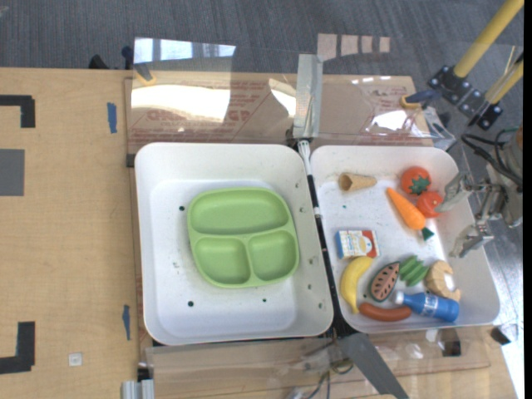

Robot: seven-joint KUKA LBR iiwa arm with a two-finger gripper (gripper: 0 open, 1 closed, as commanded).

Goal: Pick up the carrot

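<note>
The carrot (pixel 406 208) lies ungrasped in the bin, left of the gripper (pixel 470 214); its fingers stand open, empty.

We are seeing the tool (pixel 475 214) only as a faint metal shape at the right bin's (pixel 478 302) edge, too blurred to read. The blue bottle (pixel 432 307) is hiding part of the sausage (pixel 382 312) and what is perhaps a bread roll (pixel 440 278). The banana (pixel 356 281) is slipping under the spotted slice (pixel 384 281).
</note>
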